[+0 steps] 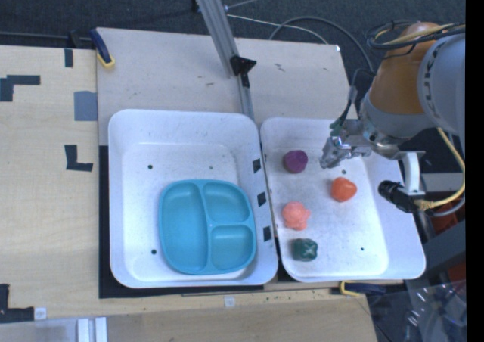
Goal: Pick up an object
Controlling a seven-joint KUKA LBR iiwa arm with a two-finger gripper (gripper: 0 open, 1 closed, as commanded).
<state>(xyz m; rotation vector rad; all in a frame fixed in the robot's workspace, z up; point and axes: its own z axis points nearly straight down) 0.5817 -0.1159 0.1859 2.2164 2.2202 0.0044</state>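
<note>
Wood makes up the big worktop, and two white bins sit on it side by side. Biggest is the left bin, and it holds a blue plate with three parts. Next is the right bin, and it holds four small toys. Up on the right is the grey and orange arm. Its hand hangs low over the right bin, between the purple toy and the orange-red toy, and just beside them both. I cannot tell if the hand is apart or together. Nothing shows in it. Lower down lie the pink toy and the dark green toy. These toys look small, light and maybe squishy. I think the orange-red one is easy to take. Pinch it across its round middle, so it does not roll away.
</note>
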